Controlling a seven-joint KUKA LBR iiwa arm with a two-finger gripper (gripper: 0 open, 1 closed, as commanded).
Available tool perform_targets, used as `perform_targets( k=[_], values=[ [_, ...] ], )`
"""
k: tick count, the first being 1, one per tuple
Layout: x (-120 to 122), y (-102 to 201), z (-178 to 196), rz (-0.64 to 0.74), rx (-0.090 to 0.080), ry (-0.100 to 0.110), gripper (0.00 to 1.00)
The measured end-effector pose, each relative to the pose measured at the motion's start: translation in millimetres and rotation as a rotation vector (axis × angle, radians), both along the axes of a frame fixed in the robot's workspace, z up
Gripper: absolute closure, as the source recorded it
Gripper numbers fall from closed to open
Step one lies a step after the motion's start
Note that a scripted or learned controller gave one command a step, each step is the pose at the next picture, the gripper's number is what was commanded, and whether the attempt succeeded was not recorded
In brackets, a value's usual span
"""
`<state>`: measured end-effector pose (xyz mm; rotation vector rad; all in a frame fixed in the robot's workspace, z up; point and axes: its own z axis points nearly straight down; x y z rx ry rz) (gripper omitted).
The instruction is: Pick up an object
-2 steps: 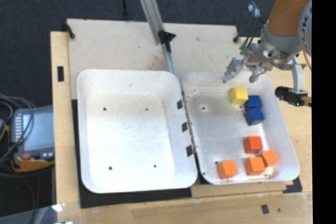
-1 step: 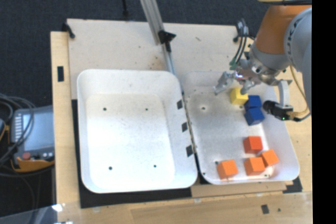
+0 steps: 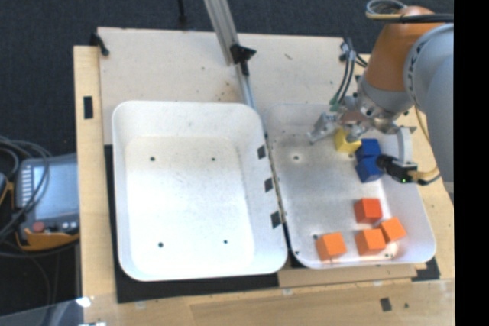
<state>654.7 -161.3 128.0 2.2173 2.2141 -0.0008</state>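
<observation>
Where the right-hand bin (image 3: 306,187) comes nearest the camera, four orange blocks sit in a loose cluster: one (image 3: 331,245) toward the bin's middle, two (image 3: 371,240) (image 3: 393,229) almost touching near the rim, and one (image 3: 368,209) just behind them. All four lie well apart from the gripper (image 3: 341,126), on its near side. Farther back, a blue block (image 3: 368,159) lies just beside the gripper's tip, with a yellow block (image 3: 350,141) touching it and partly tucked under the wrist hardware. Whether the yellow block sits between the fingers or merely beneath them cannot be told; the fingers themselves are lost in a blur of metal and cable, so their spread cannot be judged. A black fitting with a green light (image 3: 401,168) juts out beside the blue block. Above the gripper, the orange band (image 3: 390,57) and grey arm (image 3: 435,88) are cut off at the right edge. Across from the fingers lies the left-hand bin (image 3: 191,187), and beyond it a slanted aluminium rail (image 3: 214,0) runs out of the top of the view.
</observation>
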Motion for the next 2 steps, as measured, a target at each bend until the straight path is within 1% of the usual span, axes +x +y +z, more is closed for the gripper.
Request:
perform_targets(
  k=[1, 2],
  values=[
    [2.0, -0.1, 15.1, -0.001, 0.001, -0.007, 1.00],
    [-6.3, -3.7, 72.0, -0.002, 0.004, -0.002, 1.00]
  ],
)
